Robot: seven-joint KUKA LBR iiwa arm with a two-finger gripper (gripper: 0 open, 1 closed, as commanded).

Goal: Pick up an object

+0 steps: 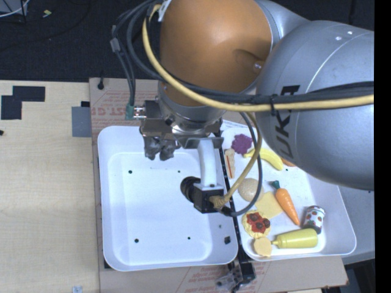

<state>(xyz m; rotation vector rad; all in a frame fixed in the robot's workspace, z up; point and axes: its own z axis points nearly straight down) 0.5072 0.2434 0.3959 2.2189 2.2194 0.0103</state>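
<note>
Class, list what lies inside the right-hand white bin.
Right-hand white bin: orange toy carrot, yellow banana, purple grape bunch, yellow bottle, small pizza slice. The grey arm covers its far corner.

Arm (317, 96) cut off by the top and right edges. Right bin's (342, 237) far corner covered by the arm. Purple toy (242, 143) partly masked by cable (253, 163). Tool (160, 150) finger state not discernible.

My arm (317, 96): grey, orange band
Cable (183, 81): yellow
Bins (116, 194): white
Carrot (286, 204): orange, green top
Banana (267, 158): yellow
Grapes (242, 143): purple
Bottle (296, 240): yellow
Pizza slice (257, 223): yellow, red spots
</note>
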